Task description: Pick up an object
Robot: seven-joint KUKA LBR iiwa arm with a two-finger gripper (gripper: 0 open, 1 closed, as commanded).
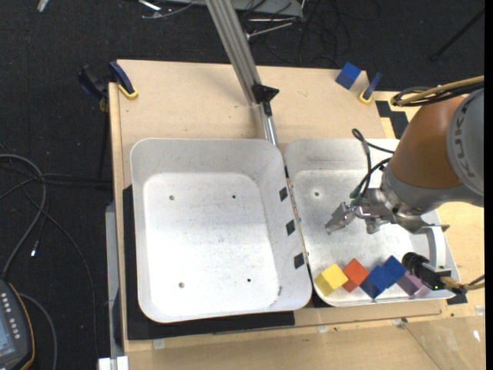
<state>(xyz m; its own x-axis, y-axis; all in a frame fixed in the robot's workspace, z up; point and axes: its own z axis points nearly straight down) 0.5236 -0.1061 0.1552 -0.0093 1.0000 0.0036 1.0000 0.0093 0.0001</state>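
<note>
A: How's the light?

B: Even and fairly bright from overhead. The two white bins (154,176) are pale but not blown out, and the dark floor (54,21) goes almost black.

A: Shadows?

B: Soft ones. A faint one lies under the gripper (344,216) on the right bin's floor, and the coloured blocks (370,276) cast little.

A: Sharpness?

B: Slightly grainy, and the arm (439,153) looks soft. The bench edges (231,68) run straight, with no obvious bending.

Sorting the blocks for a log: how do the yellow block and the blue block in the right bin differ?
The yellow block is smaller and lies nearest the bin divider; the blue block is bigger and sits further right, past the orange block. Both are cubes along the right bin's near edge.
</note>
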